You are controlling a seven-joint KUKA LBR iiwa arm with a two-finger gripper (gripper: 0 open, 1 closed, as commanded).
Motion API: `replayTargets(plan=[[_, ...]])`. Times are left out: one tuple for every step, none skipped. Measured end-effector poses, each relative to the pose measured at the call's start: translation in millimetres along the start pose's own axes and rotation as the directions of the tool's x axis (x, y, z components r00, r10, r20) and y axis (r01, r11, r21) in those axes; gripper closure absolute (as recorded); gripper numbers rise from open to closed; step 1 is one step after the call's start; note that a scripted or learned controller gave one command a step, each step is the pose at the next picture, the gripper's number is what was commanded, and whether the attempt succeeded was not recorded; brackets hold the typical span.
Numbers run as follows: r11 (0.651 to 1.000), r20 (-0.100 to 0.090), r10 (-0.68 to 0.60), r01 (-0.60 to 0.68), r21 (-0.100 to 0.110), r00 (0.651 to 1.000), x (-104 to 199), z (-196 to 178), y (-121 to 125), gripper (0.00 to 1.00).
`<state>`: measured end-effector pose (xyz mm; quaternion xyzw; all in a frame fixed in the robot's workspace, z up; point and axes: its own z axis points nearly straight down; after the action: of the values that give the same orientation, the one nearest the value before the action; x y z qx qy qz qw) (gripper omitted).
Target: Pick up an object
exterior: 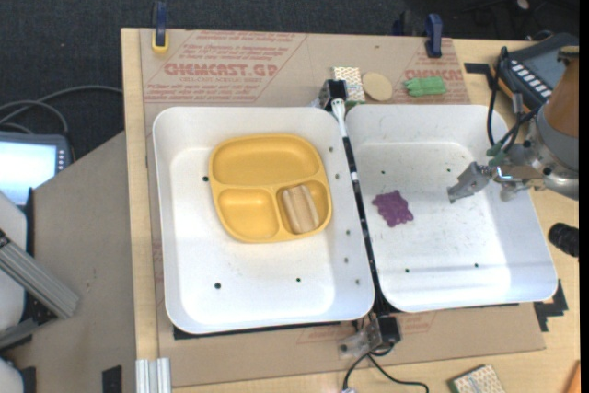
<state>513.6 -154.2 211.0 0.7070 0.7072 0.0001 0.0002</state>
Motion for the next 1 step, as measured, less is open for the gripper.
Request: replayTargets(plan=[[1.0, -0.005, -0.004, 0.004, 0.008, 1.0, 48.6, 51.1, -5.6, 0.0]])
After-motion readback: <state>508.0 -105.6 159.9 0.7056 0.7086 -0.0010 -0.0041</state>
